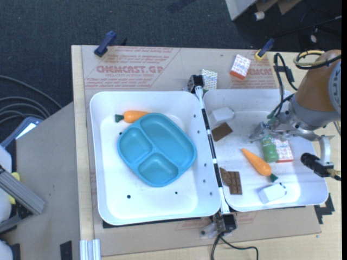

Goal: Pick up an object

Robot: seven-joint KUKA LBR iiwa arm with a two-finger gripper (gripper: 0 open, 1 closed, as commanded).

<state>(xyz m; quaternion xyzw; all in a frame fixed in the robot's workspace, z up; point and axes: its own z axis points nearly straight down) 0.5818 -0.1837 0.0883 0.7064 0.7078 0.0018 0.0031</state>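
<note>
Nearest the lens, the gripper [269,130] hangs low over the right bin [312,199], and whether it is parted or closed cannot be told. A green packet [269,149] lies just under and toward the front of it (long axis running front to back), with an orange carrot [256,162] beside it to the left, slanted

The gripper [269,131] hangs over the right bin [244,104], just above a green packet [269,149]. A carrot [256,162] lies at the packet's seven o'clock.
</note>
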